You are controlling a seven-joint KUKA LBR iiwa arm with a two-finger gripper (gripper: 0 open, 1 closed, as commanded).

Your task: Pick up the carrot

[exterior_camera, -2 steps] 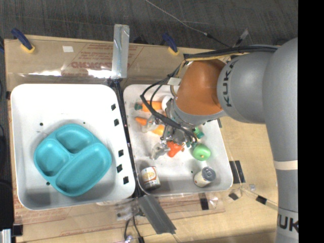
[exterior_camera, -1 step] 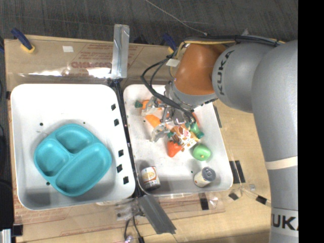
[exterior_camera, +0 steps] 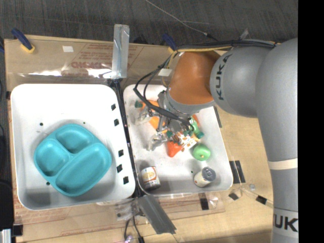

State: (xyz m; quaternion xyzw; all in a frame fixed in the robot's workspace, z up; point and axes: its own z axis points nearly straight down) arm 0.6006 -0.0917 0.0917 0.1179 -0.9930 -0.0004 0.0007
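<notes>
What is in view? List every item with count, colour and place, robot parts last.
bins: 2, white, side by side on the bench
divided plate: 1, teal, left bin
can: 1, brown label, right bin near corner
green apple: 1, green, right bin
small jar: 1, blue lid, right bin, below the apple
orange-red toy food pieces: several, jumbled under the gripper; carrot not clearly told apart
arm: 1, grey with orange band, from the right
gripper: 1, metal, low over the right bin
</notes>
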